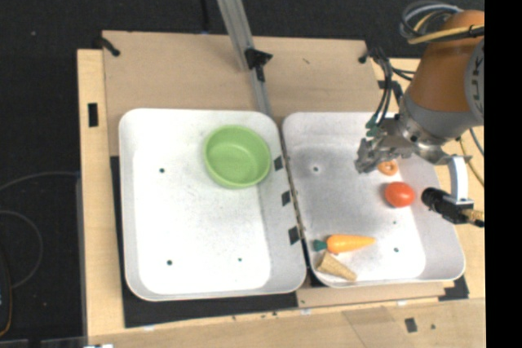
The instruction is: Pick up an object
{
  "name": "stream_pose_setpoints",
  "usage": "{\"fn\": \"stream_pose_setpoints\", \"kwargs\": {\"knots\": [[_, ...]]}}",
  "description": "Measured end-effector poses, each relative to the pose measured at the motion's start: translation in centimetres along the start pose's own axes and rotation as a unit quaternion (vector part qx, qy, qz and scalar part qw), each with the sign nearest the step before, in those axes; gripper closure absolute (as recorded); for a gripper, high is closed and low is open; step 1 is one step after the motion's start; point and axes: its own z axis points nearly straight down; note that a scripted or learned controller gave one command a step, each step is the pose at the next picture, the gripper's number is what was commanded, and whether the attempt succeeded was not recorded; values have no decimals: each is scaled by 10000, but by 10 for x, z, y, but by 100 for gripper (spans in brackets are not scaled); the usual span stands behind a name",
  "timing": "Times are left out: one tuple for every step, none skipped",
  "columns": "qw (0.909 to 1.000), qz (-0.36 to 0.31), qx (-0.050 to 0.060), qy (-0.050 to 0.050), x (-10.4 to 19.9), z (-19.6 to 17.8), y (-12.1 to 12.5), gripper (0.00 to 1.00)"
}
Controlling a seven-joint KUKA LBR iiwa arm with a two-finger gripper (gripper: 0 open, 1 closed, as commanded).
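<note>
Seen from above, the surface carries two white bins: the left bin holds a green bowl, and the right bin holds a red tomato, a carrot and a tan wedge near its front edge. The tool hangs over the right bin, just beside a small orange thing; whether it is open or closed on anything I cannot tell.

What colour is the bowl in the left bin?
Light green. The bowl shows plainly in the camera view, sitting in the upper part of the left bin.
</note>
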Motion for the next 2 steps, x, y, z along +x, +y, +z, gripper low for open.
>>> {"fn": "stream_pose_setpoints", "kwargs": {"knots": [[10000, 4, 9, 2, 53, 4, 8, 100], [10000, -18, -9, 2, 99, -1, 22, 100]]}}
